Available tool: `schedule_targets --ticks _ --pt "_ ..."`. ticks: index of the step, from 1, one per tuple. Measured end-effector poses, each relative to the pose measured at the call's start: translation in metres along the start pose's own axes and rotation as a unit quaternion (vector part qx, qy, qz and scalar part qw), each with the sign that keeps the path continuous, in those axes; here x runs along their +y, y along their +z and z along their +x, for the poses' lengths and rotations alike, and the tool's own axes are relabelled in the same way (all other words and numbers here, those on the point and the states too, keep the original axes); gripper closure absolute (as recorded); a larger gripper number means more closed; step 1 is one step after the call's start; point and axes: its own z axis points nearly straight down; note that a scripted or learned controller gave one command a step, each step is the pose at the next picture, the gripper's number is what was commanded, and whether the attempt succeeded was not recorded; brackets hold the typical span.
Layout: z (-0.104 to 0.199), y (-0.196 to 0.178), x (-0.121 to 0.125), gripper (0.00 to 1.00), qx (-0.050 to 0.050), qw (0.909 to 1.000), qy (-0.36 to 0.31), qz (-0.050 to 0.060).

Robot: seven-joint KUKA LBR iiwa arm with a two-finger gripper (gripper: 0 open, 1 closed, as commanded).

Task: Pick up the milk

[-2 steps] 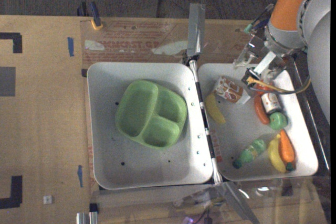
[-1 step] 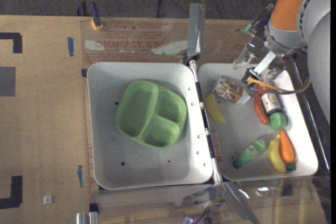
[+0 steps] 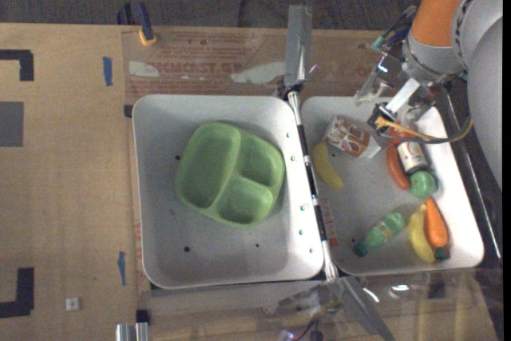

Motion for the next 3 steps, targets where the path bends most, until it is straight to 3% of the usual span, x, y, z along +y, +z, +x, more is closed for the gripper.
schedule_targets --ticks 1,2,3 --pt "0.000 0.000 0.000 0.00 0.000 1.0000 0.000 0.000" --pt "-0.046 0.084 0.012 0.00 0.003 0.9942 0.107 0.007" --pt "0.016 -0.013 -0.028 0.00 0.001 0.9643 0.265 0.000"
